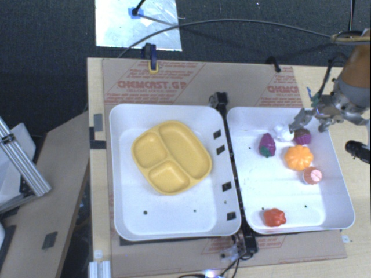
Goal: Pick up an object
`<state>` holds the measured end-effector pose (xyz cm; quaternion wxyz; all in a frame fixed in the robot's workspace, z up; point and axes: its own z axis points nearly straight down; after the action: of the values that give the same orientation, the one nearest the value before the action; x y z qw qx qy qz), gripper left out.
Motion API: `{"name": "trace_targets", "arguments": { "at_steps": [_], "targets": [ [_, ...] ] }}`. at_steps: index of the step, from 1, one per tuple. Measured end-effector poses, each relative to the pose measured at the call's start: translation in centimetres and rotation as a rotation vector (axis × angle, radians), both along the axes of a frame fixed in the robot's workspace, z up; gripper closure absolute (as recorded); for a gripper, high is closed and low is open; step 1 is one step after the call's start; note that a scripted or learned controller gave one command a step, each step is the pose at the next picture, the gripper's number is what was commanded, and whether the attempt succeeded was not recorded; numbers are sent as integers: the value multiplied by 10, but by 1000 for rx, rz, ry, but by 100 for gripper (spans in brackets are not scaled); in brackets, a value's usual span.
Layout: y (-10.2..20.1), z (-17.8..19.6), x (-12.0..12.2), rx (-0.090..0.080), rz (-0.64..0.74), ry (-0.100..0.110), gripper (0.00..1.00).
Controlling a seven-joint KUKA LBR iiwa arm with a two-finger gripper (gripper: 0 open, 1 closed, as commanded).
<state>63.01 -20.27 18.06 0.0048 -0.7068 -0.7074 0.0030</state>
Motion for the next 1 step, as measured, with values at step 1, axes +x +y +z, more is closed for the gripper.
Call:
{"name": "trace_targets", "arguments": {
  "at_steps": [1],
  "targets": [
    [0,8,3,-3,3,-13,0]
  ]
}}
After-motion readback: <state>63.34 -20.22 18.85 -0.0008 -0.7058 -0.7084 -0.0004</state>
